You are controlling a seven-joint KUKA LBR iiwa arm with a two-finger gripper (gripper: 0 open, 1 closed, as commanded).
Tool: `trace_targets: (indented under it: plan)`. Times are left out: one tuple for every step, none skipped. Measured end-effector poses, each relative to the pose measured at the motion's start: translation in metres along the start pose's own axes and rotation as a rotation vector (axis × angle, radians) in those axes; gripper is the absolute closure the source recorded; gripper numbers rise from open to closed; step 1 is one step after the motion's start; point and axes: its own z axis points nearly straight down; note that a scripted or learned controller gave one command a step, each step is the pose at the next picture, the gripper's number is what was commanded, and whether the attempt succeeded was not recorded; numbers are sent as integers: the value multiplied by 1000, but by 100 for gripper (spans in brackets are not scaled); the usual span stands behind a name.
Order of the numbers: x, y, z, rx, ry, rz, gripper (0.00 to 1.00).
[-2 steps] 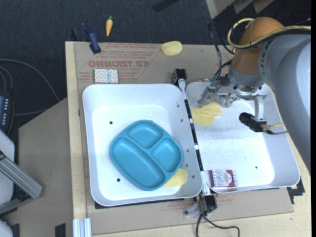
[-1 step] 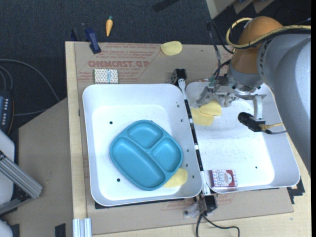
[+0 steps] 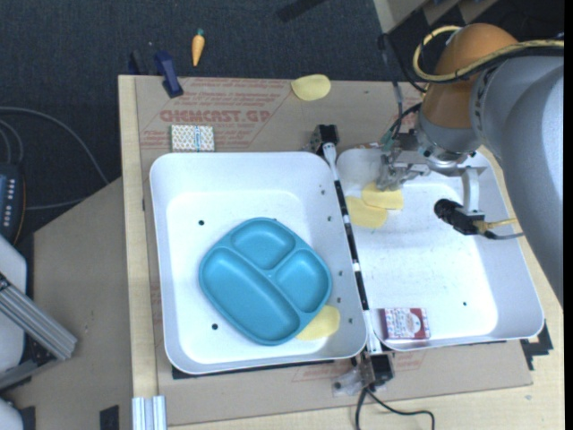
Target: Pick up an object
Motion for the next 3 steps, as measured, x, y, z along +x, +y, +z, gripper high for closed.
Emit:
trace_targets:
  plan:
    - [0, 0, 0, 1, 0, 0, 0]
    - [5, -2, 12, 7, 2, 1, 0]
    - [5, 1, -2, -4, -1, 0, 100]
